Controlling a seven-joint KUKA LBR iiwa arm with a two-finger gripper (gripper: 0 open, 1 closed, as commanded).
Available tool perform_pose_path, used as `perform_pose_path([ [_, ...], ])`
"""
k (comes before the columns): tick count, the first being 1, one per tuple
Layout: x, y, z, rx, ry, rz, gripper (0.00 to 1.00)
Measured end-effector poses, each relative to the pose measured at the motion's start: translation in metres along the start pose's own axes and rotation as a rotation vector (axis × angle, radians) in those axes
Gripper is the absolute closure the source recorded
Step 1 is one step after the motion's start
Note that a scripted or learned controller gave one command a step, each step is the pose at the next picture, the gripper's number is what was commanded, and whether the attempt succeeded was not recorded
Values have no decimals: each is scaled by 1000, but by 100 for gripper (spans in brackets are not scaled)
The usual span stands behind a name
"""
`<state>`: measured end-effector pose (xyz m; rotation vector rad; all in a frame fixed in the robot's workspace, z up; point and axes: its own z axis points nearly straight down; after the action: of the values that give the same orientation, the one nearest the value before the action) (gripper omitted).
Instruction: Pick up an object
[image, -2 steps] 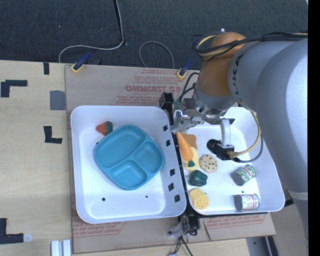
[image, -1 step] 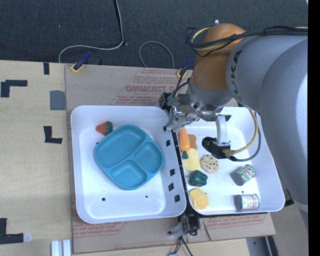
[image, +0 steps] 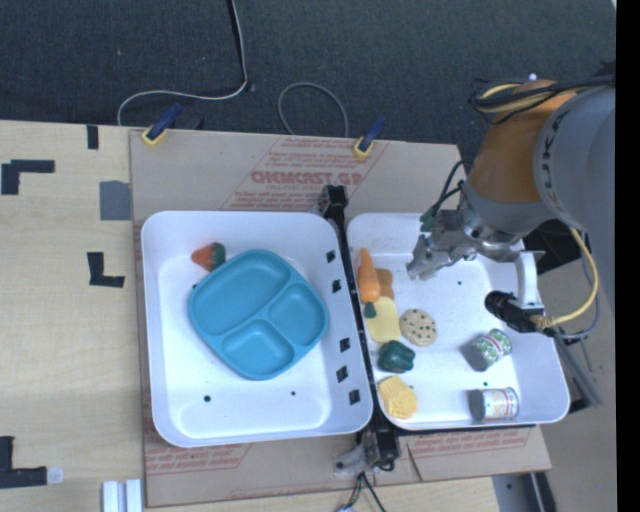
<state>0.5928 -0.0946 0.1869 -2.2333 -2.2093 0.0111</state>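
The pincer (image: 428, 262) hovers over the right bin (image: 545, 395), upper middle; its grip state seems unreadable, tips blurred.

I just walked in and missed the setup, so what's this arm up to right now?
A grey KUKA arm reaches in over the right bin, its gripper hanging above bare floor near the bin's back, holding nothing I can see. Toy food lies along that bin's left side: a carrot, a cookie, corn. Two cans sit at the right. The left bin holds a blue tray.
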Motion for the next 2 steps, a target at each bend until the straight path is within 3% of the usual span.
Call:
perform_pose_path([
  [1, 8, 2, -2, -3, 4, -11, 0],
  [2, 2, 37, 107, -8, 1, -13, 0],
])
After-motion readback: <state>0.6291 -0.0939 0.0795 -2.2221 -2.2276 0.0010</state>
